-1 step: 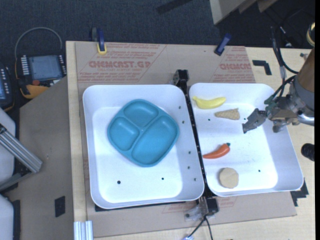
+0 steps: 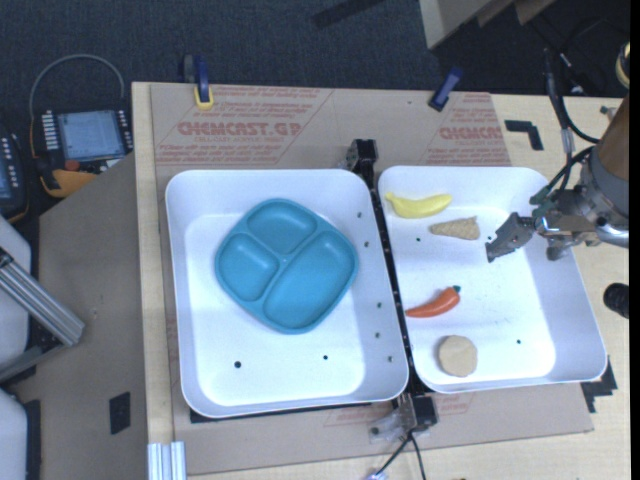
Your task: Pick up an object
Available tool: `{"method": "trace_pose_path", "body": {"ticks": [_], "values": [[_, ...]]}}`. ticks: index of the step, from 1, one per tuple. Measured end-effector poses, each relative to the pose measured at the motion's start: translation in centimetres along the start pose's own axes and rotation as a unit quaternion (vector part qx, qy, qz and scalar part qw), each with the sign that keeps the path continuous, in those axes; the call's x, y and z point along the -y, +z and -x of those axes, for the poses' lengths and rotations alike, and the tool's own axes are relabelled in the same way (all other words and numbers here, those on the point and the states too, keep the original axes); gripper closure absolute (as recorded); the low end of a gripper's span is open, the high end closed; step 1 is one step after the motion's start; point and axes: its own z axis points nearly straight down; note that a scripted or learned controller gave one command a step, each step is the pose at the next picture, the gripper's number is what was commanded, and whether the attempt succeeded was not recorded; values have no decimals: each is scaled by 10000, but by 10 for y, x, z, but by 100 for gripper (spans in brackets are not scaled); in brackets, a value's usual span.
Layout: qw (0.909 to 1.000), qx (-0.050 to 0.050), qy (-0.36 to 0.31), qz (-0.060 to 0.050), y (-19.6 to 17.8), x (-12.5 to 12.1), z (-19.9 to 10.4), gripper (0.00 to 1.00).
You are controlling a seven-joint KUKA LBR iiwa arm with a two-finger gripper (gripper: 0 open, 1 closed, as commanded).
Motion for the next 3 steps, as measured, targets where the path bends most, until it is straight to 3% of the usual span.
{"method": "trace_pose_path", "body": {"ticks": [3], "values": [[10000,-13,5,-34,161,6,-7,0]]}}
